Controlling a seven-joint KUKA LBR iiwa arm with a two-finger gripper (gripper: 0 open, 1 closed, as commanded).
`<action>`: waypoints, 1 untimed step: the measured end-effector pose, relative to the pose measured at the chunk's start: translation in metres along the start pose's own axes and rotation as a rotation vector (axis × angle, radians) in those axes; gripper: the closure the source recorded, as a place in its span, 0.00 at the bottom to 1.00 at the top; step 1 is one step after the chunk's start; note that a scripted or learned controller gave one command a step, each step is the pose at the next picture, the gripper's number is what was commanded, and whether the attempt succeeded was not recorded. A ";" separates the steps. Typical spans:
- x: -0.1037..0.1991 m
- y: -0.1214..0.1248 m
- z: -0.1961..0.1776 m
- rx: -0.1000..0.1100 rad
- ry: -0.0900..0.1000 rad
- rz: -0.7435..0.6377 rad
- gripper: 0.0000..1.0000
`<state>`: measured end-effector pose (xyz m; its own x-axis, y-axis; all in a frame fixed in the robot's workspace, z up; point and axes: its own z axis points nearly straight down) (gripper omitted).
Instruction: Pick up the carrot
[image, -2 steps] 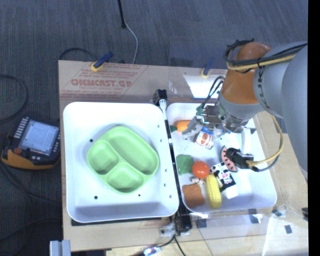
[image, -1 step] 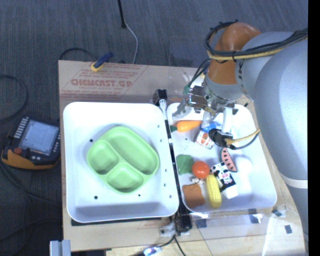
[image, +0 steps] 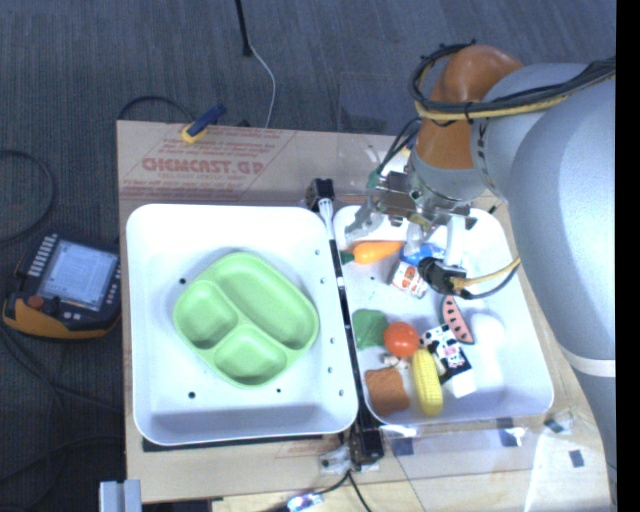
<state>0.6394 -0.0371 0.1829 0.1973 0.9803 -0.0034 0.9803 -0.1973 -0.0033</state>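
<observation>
The orange carrot (image: 378, 252) lies in the far left corner of the right bin (image: 520, 385), its green end pointing at the divider. My gripper (image: 395, 228) hangs just above and behind it, under the orange-banded wrist (image: 455, 110). Its fingers look spread open on either side of the carrot, with nothing gripped between them.
Close to the carrot are a small red-and-white carton (image: 408, 278), a green leafy piece (image: 369, 327), a tomato (image: 401, 339), a corn cob (image: 427, 380), a brown piece (image: 386, 390) and a watermelon slice (image: 455, 318). The left bin (image: 160, 400) holds a green divided plate (image: 247, 315).
</observation>
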 end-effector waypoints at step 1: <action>-0.080 -0.012 0.088 0.007 -0.004 -0.016 0.00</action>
<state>0.6117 -0.1140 0.0956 0.1815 0.9834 -0.0069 0.9833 -0.1816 -0.0107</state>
